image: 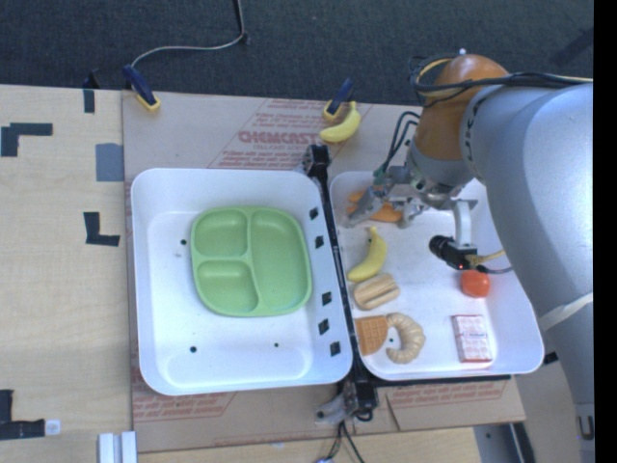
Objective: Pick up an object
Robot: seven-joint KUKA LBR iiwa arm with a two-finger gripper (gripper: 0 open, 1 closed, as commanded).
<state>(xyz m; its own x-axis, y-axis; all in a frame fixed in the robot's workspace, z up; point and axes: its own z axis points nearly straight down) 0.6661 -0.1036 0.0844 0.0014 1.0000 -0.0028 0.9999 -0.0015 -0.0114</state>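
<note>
While the arm reaches in over the right bin (525, 340), gripper (386, 204) sits low at the bin's far-left corner, right on an orange item (384, 213). Can't tell how far the jaws are open or if they grip it. Banana (370, 257) just below the jaws, hot dog (376, 291) beyond it, then waffle (372, 333) and croissant (405, 337). Tomato (474, 283) and pink box (471, 339) off to the right. Green divided plate (251, 261) sits in the left bin (154, 287), well apart.

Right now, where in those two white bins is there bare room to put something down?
Left bin: bare floor rings the green plate, widest along the near edge. Right bin: crowded; a small patch lies between the banana, tomato and croissant. The gripper blocks the far corner.
</note>
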